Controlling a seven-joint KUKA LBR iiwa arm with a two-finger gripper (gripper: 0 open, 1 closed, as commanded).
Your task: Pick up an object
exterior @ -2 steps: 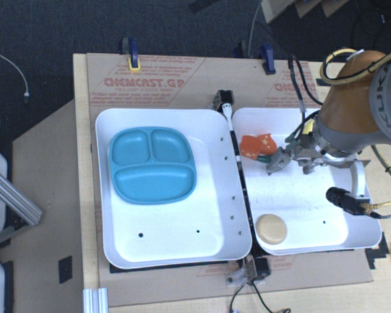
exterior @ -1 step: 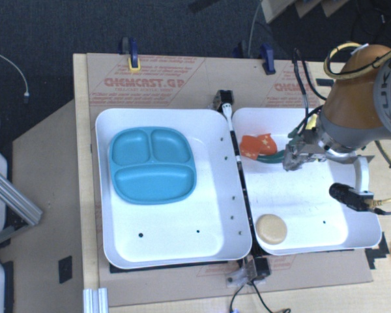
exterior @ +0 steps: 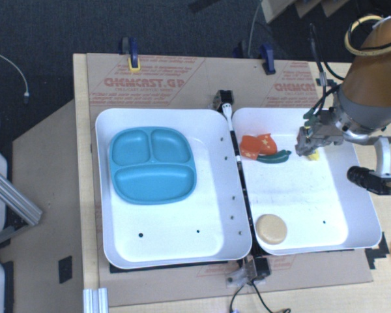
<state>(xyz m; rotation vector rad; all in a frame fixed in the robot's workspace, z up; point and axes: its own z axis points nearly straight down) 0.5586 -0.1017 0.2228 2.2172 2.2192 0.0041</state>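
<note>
Just left of the grey claw (exterior: pixel 307 147) lies an orange-red piece with a dark green stem (exterior: pixel 264 147); a bit of yellow (exterior: pixel 313 155) shows right under it. Nearer me, a tan disc (exterior: pixel 272 229). Far left, a blue divided plate (exterior: pixel 153 165) in a white bin (exterior: pixel 176 246).

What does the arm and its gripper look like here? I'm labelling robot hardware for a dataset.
The arm enters from the right: a broad orange band sits above a grey, rounded wrist section. Below it the gripper is a small block of dark grey metal parts. Thin dark cables run along the wrist toward the gripper. A black cylindrical part juts out beneath the wrist. No markings are legible.
</note>
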